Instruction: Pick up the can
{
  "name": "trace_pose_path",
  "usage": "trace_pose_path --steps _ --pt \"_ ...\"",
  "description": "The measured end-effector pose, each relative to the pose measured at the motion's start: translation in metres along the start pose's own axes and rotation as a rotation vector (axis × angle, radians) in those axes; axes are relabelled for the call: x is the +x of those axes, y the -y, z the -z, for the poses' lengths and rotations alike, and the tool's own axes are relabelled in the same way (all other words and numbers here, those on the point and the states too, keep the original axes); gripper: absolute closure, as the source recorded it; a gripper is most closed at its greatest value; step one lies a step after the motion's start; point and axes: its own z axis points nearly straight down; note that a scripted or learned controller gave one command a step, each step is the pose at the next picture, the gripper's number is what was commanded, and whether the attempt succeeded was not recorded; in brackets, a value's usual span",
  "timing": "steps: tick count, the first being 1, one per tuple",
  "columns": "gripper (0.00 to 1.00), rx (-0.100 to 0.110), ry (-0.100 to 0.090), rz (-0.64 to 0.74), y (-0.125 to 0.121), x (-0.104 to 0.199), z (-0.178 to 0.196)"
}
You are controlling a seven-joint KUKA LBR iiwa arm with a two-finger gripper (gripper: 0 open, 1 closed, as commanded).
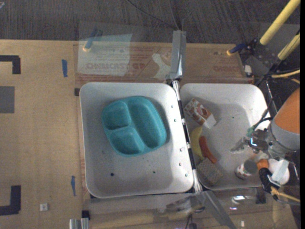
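The gripper (244, 144), its finger state indiscernible here, is hovering near the right bin's (224, 90) right edge, apparently approaching the can (245, 169) by the near edge, needing descent over it.

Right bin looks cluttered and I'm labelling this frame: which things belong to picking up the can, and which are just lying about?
Job: can, upright near the right bin's front edge; gripper.

Lying about: teal divided plate in left bin; small carton; banana; hot dog; sponge.

Arm (290, 120) enters from right edge, orange band above wrist; gripper (245, 144) extends leftward from wrist, tilted slightly down.
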Motion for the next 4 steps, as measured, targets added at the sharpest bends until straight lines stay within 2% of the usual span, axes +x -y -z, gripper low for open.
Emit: trace_pose_path --steps 1,2,3,4 --pt "1.0 -0.018 0.018 -0.005 -0.003 -0.007 0.011" --pt "1.0 -0.013 0.027 -0.028 0.003 -0.009 0.1" --pt "0.0 -0.012 0.027 -0.027 0.003 -0.008 0.1" --pt "0.0 -0.013 0.026 -0.111 0.015 0.027 0.002"
